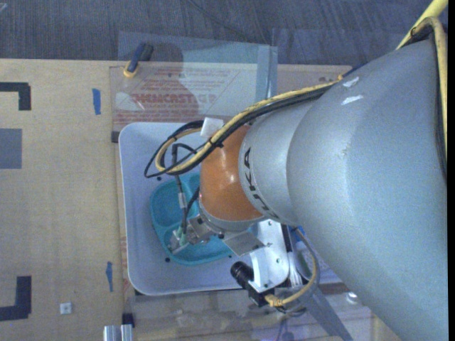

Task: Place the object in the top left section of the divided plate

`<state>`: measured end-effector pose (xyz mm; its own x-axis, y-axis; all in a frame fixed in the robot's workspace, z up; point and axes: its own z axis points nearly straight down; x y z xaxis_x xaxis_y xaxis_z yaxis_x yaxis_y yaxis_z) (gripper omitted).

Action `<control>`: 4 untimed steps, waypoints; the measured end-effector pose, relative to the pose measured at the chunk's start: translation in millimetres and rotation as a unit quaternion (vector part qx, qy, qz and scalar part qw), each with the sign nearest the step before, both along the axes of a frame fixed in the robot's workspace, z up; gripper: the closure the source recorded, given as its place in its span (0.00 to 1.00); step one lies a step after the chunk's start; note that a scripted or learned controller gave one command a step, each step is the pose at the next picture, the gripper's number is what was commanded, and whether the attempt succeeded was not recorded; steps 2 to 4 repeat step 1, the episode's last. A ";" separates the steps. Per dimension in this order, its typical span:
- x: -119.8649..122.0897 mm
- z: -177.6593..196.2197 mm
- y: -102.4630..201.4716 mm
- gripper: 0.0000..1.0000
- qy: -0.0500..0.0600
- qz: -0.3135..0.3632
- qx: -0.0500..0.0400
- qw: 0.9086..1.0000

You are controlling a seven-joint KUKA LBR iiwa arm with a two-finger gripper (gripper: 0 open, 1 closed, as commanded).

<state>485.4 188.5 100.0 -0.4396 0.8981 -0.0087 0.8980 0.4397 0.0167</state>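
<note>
A teal divided plate [165, 212] lies in the white bin [138, 190], with much of it covered by my arm. My gripper [183, 239] hangs low over the plate's near part, below the orange band of the wrist. A small green and white object [175, 243] shows at the gripper's tip, just above the plate. I cannot tell whether it is held. The plate's far sections are partly hidden by cables.
The grey arm [341, 190] covers the right side of the view and the second bin. A clear plastic sheet [192, 84] with a red label lies behind the bin. A yellow-and-black tool [136, 57] rests at the sheet's far left corner. Blue tape marks [96, 101] dot the bench.
</note>
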 end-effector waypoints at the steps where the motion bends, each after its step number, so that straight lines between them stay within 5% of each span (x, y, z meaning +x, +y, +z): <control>1: -5.1 28.4 10.2 0.00 0.008 0.048 0.000 0.999; 4: -5.1 28.4 10.2 0.00 0.008 0.048 0.000 0.999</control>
